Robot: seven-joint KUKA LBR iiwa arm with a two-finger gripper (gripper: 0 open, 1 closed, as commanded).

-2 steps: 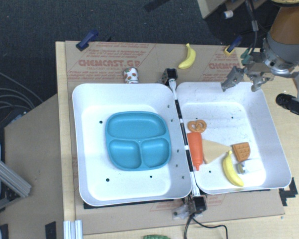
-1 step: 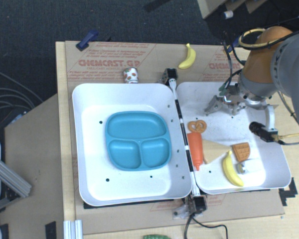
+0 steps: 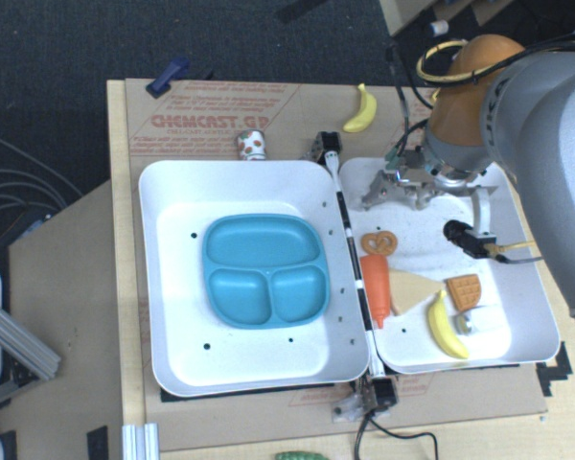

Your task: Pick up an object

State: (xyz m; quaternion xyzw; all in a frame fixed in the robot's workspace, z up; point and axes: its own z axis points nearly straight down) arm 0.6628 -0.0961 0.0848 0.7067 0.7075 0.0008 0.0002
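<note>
Holding blue tray (image 3: 264, 268): left bin (image 3: 163, 257). Right bin (image 3: 517, 338): carrot (image 3: 377, 290), banana (image 3: 445, 328), pretzel (image 3: 379, 243). End effector (image 3: 402, 188) state unclear.

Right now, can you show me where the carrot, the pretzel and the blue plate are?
carrot (image 3: 377, 288), camera view, middle of its orange body.
pretzel (image 3: 379, 243), camera view, centre of its brown loops.
blue plate (image 3: 264, 234), camera view, floor of its large top compartment.

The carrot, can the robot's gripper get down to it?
Probably yes. The carrot lies bare at the right bin's left edge, nothing on top. The gripper hangs over the same bin's far end, though the wall alongside may crowd it.
</note>
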